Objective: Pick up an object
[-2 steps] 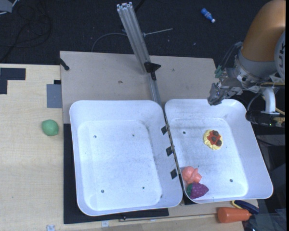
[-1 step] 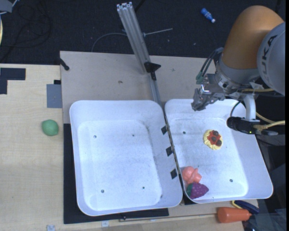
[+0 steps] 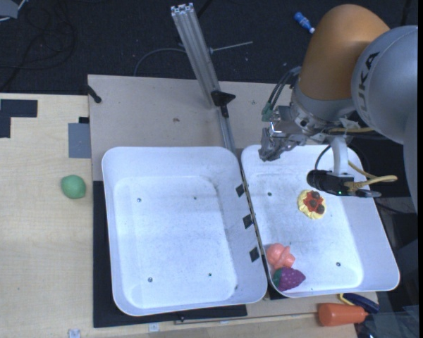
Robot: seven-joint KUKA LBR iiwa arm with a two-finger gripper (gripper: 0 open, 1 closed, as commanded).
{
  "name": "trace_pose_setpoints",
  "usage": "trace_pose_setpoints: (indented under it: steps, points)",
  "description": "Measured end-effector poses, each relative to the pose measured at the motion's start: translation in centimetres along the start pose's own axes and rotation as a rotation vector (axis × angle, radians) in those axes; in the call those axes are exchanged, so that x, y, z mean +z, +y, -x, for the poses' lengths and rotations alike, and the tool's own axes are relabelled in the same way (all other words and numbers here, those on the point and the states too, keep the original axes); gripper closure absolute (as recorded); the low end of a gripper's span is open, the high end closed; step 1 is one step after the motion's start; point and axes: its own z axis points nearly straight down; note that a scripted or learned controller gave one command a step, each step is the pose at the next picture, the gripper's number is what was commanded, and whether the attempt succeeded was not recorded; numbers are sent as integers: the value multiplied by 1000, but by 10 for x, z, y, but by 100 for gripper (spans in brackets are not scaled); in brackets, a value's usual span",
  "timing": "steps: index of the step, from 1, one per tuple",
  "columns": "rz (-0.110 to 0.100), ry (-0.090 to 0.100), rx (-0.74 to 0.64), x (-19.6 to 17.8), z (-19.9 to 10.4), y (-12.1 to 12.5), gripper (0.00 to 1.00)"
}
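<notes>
My gripper hangs over the far left corner of the right bin, with nothing visibly between its fingers. A yellow toy with red spots lies in the right bin's far right part, well to the right of the gripper. A pink-orange toy and a purple bunch of grapes rest against the right bin's near left corner.
The left bin stands beside the right one, with black clips along the shared rim. A green ball sits on the bench to the left. An orange object lies in front of the right bin. A metal rail slants behind.
</notes>
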Motion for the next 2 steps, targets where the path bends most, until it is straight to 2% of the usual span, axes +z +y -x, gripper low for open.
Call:
trace_pose_setpoints:
  steps: [2]
  points:
    - [-1,0,0,4,-99,-2,100]
